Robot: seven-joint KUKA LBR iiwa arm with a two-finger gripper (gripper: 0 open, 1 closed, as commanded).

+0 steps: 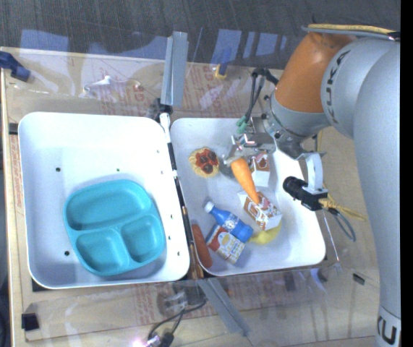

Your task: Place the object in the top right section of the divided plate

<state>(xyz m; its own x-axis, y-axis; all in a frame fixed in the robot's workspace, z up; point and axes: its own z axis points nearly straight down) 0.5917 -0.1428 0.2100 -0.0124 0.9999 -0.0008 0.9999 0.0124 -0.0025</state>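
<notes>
A blue divided plate (113,226) lies in the left bin (40,143), with one large section toward the top and two smaller ones below. My gripper (241,147) hangs over the upper middle of the right bin (304,248), just above the thick end of an orange carrot (247,180). The carrot lies at a slant on the bin floor, its tip pointing down and to the right. A round pizza-like toy (205,161) rests just left of the gripper. Nothing can be seen held in the gripper.
In the right bin lie a small brown-and-white carton (262,163), a red-and-white carton (262,210) on a yellow piece (265,235), a blue bottle (231,221), a colourful box (227,245) and a red sausage (201,245). A divider wall (173,168) separates the bins.
</notes>
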